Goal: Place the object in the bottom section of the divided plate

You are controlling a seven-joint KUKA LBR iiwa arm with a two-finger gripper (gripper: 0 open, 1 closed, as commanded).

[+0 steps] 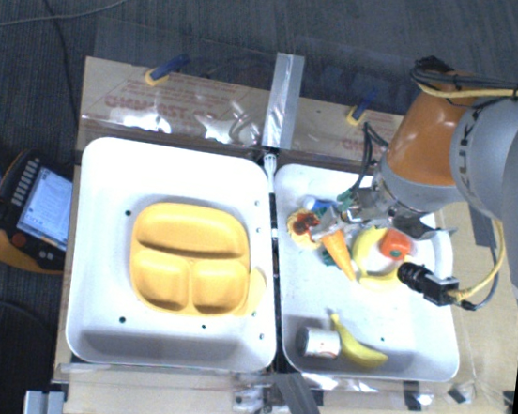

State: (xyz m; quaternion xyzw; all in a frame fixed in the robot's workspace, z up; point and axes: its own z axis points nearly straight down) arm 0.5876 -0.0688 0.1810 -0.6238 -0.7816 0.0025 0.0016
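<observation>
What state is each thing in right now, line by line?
Divided plate: flat in the left bin, nothing in it.
Banana: lying in the right bin, near its front wall.
White cylinder: on its side, beside the banana.
Toy pile: clustered under the gripper.

Grey arm (509,140), orange band (429,139), yellow cable, black connector

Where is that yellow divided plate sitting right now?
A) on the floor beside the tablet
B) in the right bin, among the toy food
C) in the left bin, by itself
C: the yellow plate lies alone in the left bin, while the banana and other toys lie in the right bin.
</observation>
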